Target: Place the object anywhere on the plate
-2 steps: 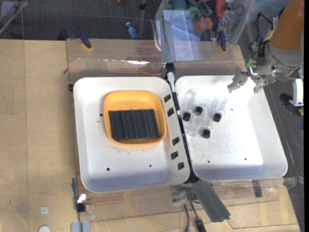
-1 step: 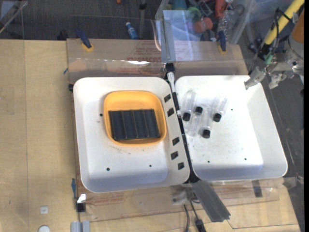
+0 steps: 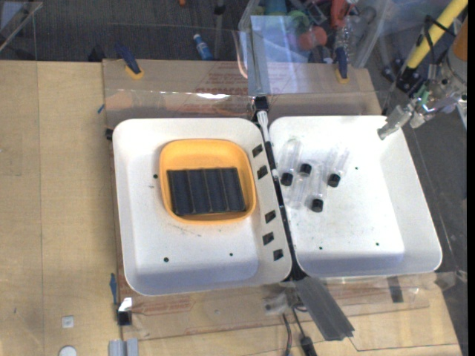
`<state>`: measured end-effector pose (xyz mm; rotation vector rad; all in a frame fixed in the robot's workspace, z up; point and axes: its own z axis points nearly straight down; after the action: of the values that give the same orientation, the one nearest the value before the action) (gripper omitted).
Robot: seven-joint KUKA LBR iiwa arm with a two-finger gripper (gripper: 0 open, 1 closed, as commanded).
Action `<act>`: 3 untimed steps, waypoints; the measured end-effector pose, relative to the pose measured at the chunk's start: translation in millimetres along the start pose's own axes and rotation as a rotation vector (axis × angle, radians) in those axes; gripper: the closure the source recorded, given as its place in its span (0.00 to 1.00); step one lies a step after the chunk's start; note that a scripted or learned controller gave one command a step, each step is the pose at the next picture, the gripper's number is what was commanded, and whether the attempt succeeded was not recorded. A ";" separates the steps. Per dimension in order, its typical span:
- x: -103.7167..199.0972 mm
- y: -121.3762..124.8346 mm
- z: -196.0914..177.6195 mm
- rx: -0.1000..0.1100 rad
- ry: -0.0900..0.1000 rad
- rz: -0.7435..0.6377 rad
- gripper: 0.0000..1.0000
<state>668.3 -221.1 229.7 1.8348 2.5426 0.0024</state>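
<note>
**A:** Start at the gripper [image 3: 387, 128]. Is it spread or closed?

**B:** I cannot tell. It is a small grey tip, blurred, with cables and a yellow bar tangled behind it. It sits far to the right of the plate [image 3: 172, 156] and a little further back, over the back right corner of the right bin [image 3: 415, 225]. Nothing is visible in its grasp.

**A:** What lies nearest to it?

**B:** A cluster of clear vials [image 3: 332, 178] with black caps, on the right bin's floor, between the gripper and the plate. The glass nearly vanishes against the white, so the caps are what I can make out. I count four caps, but how many vials there are and how they overlap I cannot say.

**A:** And closer to the plate?

**B:** A row of small black tabs [image 3: 268, 195] runs along the seam just right of the plate, where the two bins meet.

**A:** And the object itself?

**B:** A black ridged block [image 3: 206, 191] lies flat on the plate, inside its orange rim, towards the near side. The plate rests in the left bin [image 3: 145, 254].

**A:** Anything behind the plate?

**B:** A clear box [image 3: 315, 21] of coloured items, cut off by the top edge.
</note>
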 end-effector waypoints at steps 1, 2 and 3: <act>0.8 0.1 1.4 0.001 0.003 -0.330 0.00; 1.3 -5.6 -9.9 -0.001 0.002 -0.640 0.00; 2.0 -7.4 -4.6 -0.002 0.003 -0.945 0.00</act>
<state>660.7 -221.5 234.3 0.4774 3.1001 0.0024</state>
